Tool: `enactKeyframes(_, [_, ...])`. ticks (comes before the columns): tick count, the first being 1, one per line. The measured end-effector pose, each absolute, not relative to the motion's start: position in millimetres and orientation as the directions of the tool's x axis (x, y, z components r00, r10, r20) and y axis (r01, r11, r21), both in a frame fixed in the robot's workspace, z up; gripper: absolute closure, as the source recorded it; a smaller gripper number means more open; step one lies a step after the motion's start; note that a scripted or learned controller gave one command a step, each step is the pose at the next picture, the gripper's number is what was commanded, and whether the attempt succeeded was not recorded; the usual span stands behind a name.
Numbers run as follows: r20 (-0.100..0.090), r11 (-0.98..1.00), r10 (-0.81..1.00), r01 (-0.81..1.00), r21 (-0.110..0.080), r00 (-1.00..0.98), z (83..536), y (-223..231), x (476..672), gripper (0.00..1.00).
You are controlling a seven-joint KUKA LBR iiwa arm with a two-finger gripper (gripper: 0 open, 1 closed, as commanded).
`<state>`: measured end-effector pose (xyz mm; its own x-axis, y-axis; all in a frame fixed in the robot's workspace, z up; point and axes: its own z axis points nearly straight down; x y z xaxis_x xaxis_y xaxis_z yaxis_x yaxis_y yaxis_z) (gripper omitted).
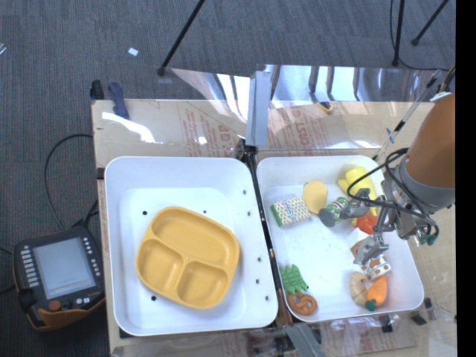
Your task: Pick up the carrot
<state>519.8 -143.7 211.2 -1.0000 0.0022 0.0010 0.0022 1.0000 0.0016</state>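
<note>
The carrot [378, 291], orange with a green tip, lies tilted in the near right corner of the right bin [327, 244]. It rests against a beige food piece [359, 288]. My gripper [370, 252] hangs just above and slightly left of the carrot, reaching in from the right on the grey arm with its orange band [435, 143]. The carrot sits below the gripper, apart from it as far as this view shows. Nothing can be made out between the gripper's tips.
The right bin also holds a green can [335, 212], a red piece [366, 224], a yellow toy [355, 178], a yellow disc [314, 195], a checked box [290, 210], a green item [294, 277] and a pretzel [303, 302]. A yellow divided plate [187, 256] lies in the left bin [126, 192].
</note>
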Motion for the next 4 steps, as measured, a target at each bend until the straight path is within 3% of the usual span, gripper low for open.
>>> enactKeyframes(1, [0.002, 0.948, -0.317, -0.317, 0.004, -0.948, 93, -185, 475.6, 0.0])
enactKeyframes(2, [0.0, 0.946, -0.324, -0.324, 0.004, -0.946, 103, -182, 477.8, 1.0])
enactKeyframes(3, [-0.001, 0.904, -0.429, -0.429, 0.003, -0.904, 87, -209, 485.7, 1.0])
enactKeyframes(4, [-0.001, 0.874, -0.486, -0.486, 0.001, -0.874, 87, -208, 485.5, 1.0])
